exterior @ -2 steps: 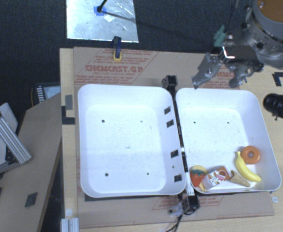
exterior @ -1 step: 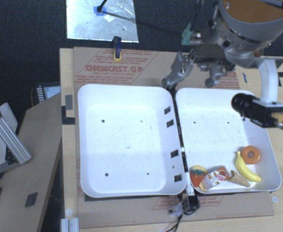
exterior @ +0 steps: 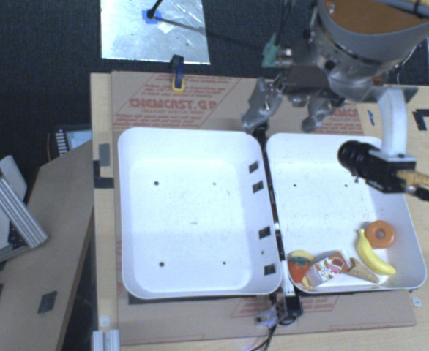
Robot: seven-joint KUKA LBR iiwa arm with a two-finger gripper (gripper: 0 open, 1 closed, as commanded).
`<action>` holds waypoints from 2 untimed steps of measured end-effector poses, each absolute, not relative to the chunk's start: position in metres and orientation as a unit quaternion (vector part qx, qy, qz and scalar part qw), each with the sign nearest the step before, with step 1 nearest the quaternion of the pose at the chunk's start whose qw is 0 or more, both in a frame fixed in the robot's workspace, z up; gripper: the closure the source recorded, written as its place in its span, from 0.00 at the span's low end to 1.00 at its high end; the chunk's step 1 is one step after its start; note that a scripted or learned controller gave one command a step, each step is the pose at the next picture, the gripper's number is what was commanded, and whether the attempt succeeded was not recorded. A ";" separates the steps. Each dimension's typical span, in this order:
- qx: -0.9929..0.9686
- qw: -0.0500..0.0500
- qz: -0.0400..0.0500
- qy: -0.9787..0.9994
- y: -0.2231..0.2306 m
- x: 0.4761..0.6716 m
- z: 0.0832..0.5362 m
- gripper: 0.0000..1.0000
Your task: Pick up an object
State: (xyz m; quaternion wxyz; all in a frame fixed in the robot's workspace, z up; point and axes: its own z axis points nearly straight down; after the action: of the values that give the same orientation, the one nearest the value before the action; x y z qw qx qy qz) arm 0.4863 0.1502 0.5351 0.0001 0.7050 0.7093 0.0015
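Note:
My gripper (exterior: 286,115) hangs high over the far edge of the bench, above the seam between the two bins, open with nothing between its fingers (exterior: 257,114). Several small objects lie in the near corner of the right bin (exterior: 324,196), well away from the gripper. They are a yellow banana (exterior: 374,255), an orange ring-shaped donut (exterior: 380,232), a red-orange tomato-like piece (exterior: 299,266), a white and red packet (exterior: 329,267) and a tan cone (exterior: 362,272).
The left bin (exterior: 192,210) is beside the right one, with black clips (exterior: 262,210) along the shared rims. A black cylinder on a white bracket (exterior: 367,162) juts from the arm over the right bin. Brown cardboard (exterior: 200,101) lies under both bins.

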 end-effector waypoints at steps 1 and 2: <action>0.704 0.000 0.002 0.710 0.204 0.486 0.535 0.00; 0.707 0.000 0.001 0.708 0.200 0.486 0.535 0.00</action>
State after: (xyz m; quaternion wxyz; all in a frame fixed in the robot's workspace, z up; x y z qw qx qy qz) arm 0.4863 0.1999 0.5350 0.0000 0.7065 0.7077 0.0011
